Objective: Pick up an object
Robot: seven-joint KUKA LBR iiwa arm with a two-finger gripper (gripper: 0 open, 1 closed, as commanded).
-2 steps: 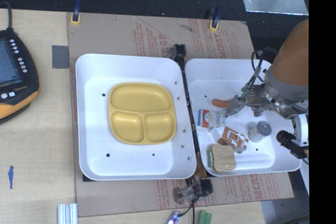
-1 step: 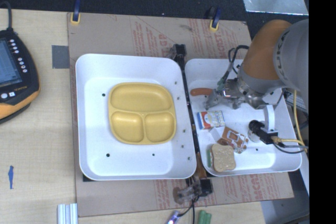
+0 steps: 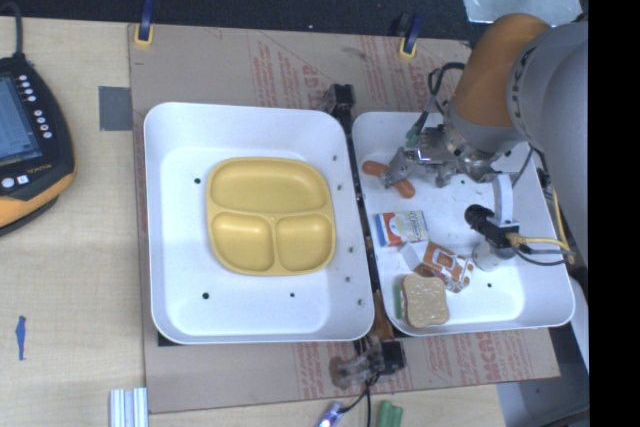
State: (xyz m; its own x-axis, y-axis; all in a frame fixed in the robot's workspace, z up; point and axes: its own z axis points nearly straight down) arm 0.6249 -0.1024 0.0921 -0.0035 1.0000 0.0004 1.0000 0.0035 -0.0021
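The right bin (image 3: 530, 300) holds several small items. An orange-brown sausage (image 3: 377, 169) lies at its far left. A small red, white and blue packet (image 3: 401, 227) sits near the middle, and a brown snack wrapper (image 3: 445, 264) lies just below it. A slice of bread (image 3: 424, 301) rests at the front. My gripper (image 3: 408, 171) is down in the back left of this bin, right beside the sausage, with its tip touching or nearly touching the sausage's right end. The arm's grey body and orange band (image 3: 495, 65) hide the bin's back right.
The left bin (image 3: 180, 310) holds a yellow divided plate (image 3: 270, 215). A black cable and connector (image 3: 492, 225) hang over the right bin's right side. A teach pendant (image 3: 25, 145) lies on the bench at far left. Clamps (image 3: 406, 30) hold the cardboard mat.
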